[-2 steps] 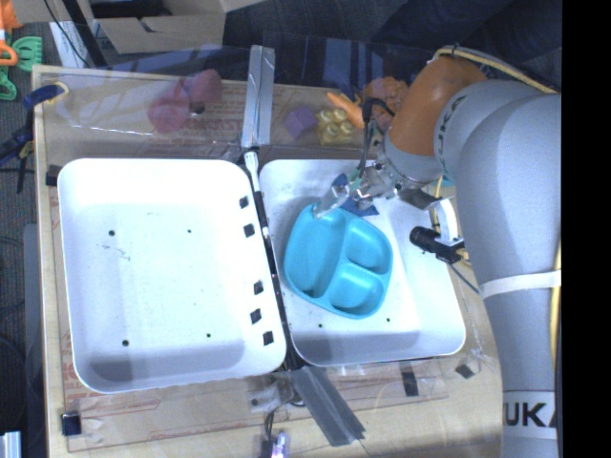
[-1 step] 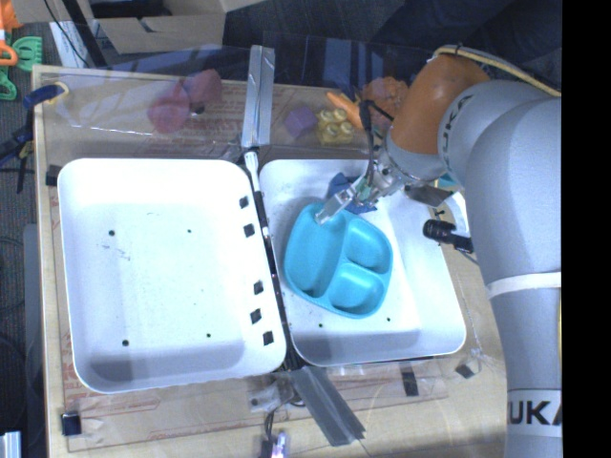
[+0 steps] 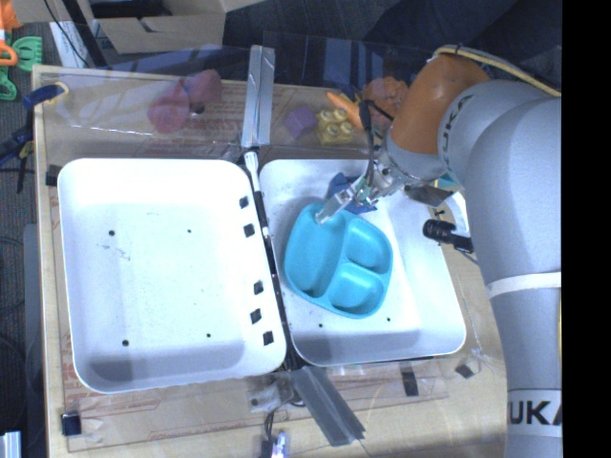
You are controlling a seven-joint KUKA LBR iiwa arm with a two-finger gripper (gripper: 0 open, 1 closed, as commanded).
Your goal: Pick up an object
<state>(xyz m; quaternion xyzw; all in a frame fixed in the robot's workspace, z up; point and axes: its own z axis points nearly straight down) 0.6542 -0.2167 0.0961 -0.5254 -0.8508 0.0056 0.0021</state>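
Observation:
A light blue divided dish (image 3: 344, 263) lies in the right bin (image 3: 434, 337), tilted toward the bin's left wall. My gripper (image 3: 334, 205) is down at the dish's far rim, touching or just above it, and the wrist hides how it sits on the rim. A small darker blue piece (image 3: 340, 181) shows just behind the gripper, and I cannot tell what it is. The grey arm with its orange band (image 3: 430, 103) reaches in from the right over the bin's far corner.
The left bin (image 3: 153, 275) stands beside the right one, with a ridge of black clips (image 3: 256, 256) between them. Beyond the far wall lie pink (image 3: 181, 103), purple (image 3: 299, 120) and yellow (image 3: 334, 124) items. A black part (image 3: 447, 234) sticks out by the arm.

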